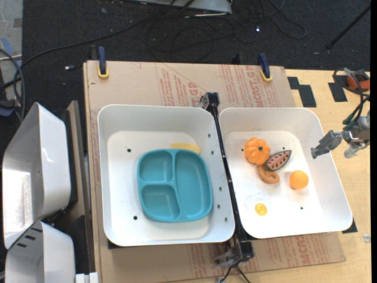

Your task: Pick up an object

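Observation:
Several small items lie in the right bin (330,208): an orange pumpkin (257,150), a dark red slice with seeds (279,160), a brown ring-shaped piece (269,175), an orange ball (298,180) and a small yellow piece (261,209). My gripper (336,152) hangs over the bin's right rim, to the right of the ball and above it. It is open, with one finger (323,147) reaching over the bin and nothing between the two.
The left bin (118,217) holds a teal divided plate (174,185), with a yellow item (185,148) partly hidden behind its far edge. A dark divider (224,170) separates the bins. Two clamps (102,69) (265,71) grip the cardboard's far edge.

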Controlling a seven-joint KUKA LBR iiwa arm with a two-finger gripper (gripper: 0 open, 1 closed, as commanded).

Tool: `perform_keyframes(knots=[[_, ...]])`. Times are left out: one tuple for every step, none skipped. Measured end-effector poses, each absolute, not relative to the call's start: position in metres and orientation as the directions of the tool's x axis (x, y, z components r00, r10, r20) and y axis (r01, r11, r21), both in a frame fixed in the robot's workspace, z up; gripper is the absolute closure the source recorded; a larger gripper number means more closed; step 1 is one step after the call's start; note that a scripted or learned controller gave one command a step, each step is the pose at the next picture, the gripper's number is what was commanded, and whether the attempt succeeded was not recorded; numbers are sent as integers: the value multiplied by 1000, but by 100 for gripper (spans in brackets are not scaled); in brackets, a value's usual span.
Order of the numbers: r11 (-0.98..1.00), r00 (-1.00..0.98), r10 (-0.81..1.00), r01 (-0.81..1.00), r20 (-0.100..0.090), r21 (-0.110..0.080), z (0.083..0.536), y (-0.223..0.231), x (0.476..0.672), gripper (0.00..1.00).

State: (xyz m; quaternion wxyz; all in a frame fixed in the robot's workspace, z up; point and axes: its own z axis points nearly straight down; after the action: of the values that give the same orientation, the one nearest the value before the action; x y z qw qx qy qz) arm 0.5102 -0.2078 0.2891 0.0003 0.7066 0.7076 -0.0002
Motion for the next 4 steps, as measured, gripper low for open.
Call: perform_keyframes(knots=[[-2,2,1000,1000,1,-5,226,-211,508,0],[-1,1,1000,1000,1,-4,177,-215,515,0],[-1,1,1000,1000,1,-4,130,-218,523,0],[-1,1,1000,1000,-1,1,143,-218,524,100]])
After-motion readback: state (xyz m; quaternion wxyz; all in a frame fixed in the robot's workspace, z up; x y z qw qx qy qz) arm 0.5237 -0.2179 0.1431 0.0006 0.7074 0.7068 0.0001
